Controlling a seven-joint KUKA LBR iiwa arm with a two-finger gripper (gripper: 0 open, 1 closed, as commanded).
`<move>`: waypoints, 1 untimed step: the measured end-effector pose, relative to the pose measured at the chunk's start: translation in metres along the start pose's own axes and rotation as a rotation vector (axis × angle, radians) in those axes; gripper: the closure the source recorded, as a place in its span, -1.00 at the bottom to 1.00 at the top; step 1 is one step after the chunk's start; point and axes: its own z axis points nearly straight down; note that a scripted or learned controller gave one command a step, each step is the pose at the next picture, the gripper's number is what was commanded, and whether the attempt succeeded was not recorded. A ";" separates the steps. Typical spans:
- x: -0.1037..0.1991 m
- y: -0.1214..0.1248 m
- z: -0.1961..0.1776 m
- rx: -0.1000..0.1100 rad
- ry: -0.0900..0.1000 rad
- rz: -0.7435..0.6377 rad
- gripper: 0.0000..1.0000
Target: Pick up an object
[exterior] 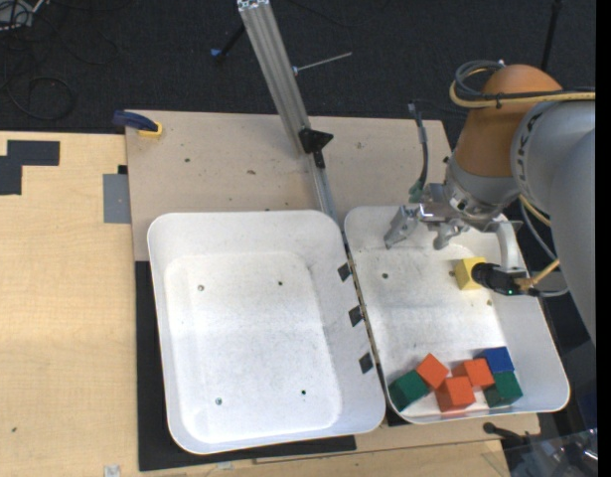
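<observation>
While the gripper point(416, 235) hangs over the far end of the right bin point(424, 311), its fingers point(395, 232) stand spread with nothing between them. Well apart from the fingers, toward the bin's near edge, the blocks lie in a tight cluster: a green block point(409, 389), three orange blocks point(432, 371) point(456, 394) point(478, 373), a blue block point(498, 359) and a second green block point(504, 392). Beyond the fingers' other side sits the left bin point(245, 316).
</observation>
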 end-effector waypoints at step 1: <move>0.001 0.001 0.048 -0.006 -0.001 0.000 -1.00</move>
